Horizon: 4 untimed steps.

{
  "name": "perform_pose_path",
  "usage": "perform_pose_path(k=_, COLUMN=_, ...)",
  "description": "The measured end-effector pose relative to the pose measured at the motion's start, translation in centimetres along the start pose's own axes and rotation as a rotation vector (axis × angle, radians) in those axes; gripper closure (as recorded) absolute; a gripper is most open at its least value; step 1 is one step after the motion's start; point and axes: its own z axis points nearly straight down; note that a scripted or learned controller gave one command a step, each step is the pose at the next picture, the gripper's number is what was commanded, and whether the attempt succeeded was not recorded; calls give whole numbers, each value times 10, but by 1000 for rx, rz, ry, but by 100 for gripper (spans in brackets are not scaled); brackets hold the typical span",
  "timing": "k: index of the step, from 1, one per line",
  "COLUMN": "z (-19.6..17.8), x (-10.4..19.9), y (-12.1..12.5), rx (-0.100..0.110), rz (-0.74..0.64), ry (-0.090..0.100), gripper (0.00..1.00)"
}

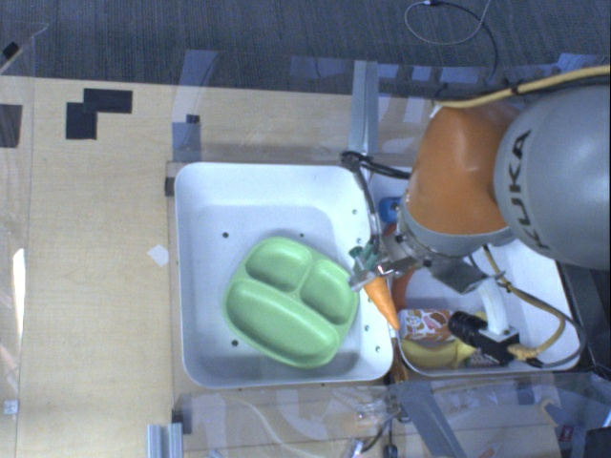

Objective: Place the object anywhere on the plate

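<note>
A small orange carrot-shaped toy [382, 299] is being pinched by the gripper [368, 267], hanging just below it over the wall between the two bins. A green plastic plate with three sections [289, 301] is being carried by the left white bin [200, 256], near its right edge.

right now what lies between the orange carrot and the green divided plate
Camera view: the white bin's rim and the tool lie between the orange carrot and the green divided plate.

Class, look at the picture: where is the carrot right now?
The carrot sits just right of the green plate, over the wall between the two bins, directly below the gripper.
</note>
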Motion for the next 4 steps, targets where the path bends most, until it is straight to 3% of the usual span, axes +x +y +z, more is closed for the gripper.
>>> perform_pose_path(k=1, z=41, x=-21, y=-8, rx=2, rz=82, ry=1, gripper=100)
perform_pose_path(k=2, z=48, x=3, y=0, rx=2, rz=21, ry=1, gripper=100)
perform_pose_path(k=3, z=48, x=3, y=0, rx=2, rz=21, ry=1, gripper=0)
perform_pose_path(k=4, z=48, x=3, y=0, rx=2, rz=21, ry=1, gripper=0)
